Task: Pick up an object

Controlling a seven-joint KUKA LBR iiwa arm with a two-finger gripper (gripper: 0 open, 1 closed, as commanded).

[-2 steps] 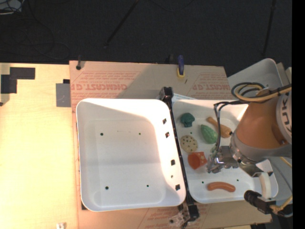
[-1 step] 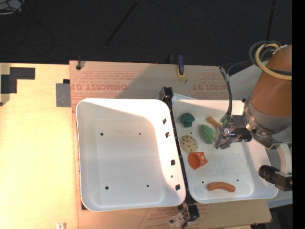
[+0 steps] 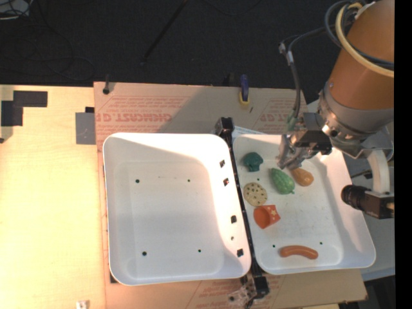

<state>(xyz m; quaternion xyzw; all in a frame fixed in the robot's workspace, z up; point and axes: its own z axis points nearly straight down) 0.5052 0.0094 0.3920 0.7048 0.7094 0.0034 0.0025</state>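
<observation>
Six objects, right bin (image 3: 360, 250), end effector (image 3: 291, 161) above

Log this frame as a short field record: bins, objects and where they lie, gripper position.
bins: left bin beside right bin
right bin contents: dark green piece, light green bumpy piece, orange oval, spotted tan disc, red-orange piece, sausage
gripper: gripper low over the right bin's far end, by the light green bumpy piece and orange oval
held object: none seen
</observation>
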